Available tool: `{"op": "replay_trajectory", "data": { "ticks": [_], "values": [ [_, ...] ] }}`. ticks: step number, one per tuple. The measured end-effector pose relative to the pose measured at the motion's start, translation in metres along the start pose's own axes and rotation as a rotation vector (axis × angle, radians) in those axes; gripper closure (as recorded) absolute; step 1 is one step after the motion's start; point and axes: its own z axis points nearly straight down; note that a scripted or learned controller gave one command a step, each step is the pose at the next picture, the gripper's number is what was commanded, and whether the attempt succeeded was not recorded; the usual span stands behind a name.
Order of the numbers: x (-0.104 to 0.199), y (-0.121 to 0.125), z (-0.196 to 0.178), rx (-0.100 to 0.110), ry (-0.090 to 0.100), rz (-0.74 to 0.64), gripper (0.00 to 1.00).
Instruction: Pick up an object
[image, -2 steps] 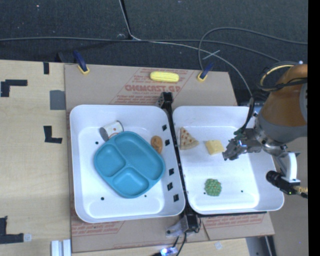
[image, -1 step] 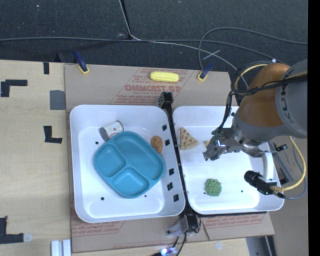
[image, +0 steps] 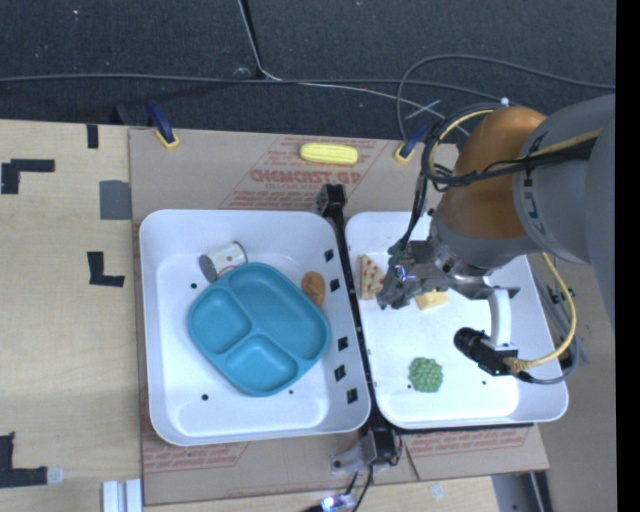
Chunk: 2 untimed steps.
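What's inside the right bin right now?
The right bin holds a green bumpy ball, a tan patterned piece and a pale yellow block beside the gripper. The arm covers its far side.

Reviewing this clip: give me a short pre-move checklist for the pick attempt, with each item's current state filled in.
1. Gripper positioned over the right bin: ok.
2. Candidate object near the gripper, the pale yellow block: ok.
3. Object seen between the gripper's tips: cannot tell.
4. Green ball apart from the arm: ok.
5. Patterned wedge close by the divider, may crowd the approach: not ok.
6. Blue tray lies in the left bin, away from the arm: ok.
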Motion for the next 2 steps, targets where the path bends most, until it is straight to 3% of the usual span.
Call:
{"op": "replay_trajectory", "data": {
  "ticks": [1,2],
  "values": [
    [0.045,0.007,0.004,0.002,-0.001,0.001,1.0],
    [0.109,0.015,-0.001,0.001,0.0,-0.001,1.0]
  ]
}}
